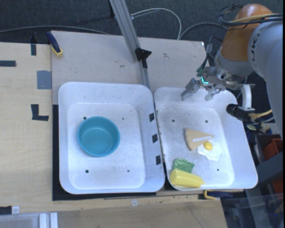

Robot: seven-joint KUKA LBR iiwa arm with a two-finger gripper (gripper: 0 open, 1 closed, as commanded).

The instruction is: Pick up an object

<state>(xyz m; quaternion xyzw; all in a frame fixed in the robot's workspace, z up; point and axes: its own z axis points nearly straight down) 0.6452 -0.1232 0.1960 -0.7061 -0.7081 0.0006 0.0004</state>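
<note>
From my remote station I watched the right-hand bin (237, 175), where the candidates for a pick lay together in its near half: a tan toy cheese wedge (195, 138), a fried egg (210, 149) touching the wedge's lower right corner, a green leafy piece (183, 165) just below them, and a yellow corn-like piece (185, 178) resting against the bin's front rim, just beside the green one. None of these was between the fingers. The gripper (199, 92) hung over the far edge of that same bin, well apart from the cluster, its two grey fingers (189, 90) spread apart with nothing between them (the jaws looked moderately wide). Above it, the arm (256, 37) showed its orange band and reached in from the right. In the left-hand bin (71, 175) a blue bowl (99, 136) sat upright, left of centre. A metal pole (126, 25) slanted across the bench behind the bins, ending where they met.
</note>
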